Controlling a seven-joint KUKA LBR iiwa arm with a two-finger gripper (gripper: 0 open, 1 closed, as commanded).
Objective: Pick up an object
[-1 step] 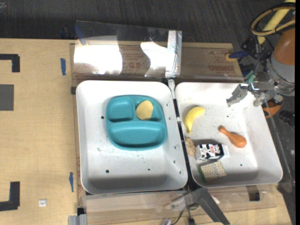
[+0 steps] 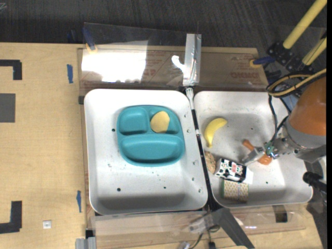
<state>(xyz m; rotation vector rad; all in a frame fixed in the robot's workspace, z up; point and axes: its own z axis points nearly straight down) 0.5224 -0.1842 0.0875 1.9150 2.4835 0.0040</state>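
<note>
The arm comes in from the right, and my gripper [image 2: 258, 153] is low over the middle of the right bin [image 2: 290, 191]. It sits right over a small orange object [image 2: 264, 160], which shows on both sides of it and is partly hidden by it. A yellow banana [image 2: 213, 129] lies to its left in the same bin. Just in front and to the left of the gripper is a black and white patterned box [image 2: 231, 170], with a green patterned packet [image 2: 235, 191] in front of that. A brown speckled item [image 2: 210, 162] lies against the bin's left wall.
The left bin [image 2: 104, 180] holds a teal divided plate [image 2: 150, 147] with a yellow round fruit [image 2: 160, 121] in its upper right compartment. A clear plastic sheet [image 2: 135, 61] stands behind the bins. Cables and yellow poles [image 2: 306, 19] are at the far right.
</note>
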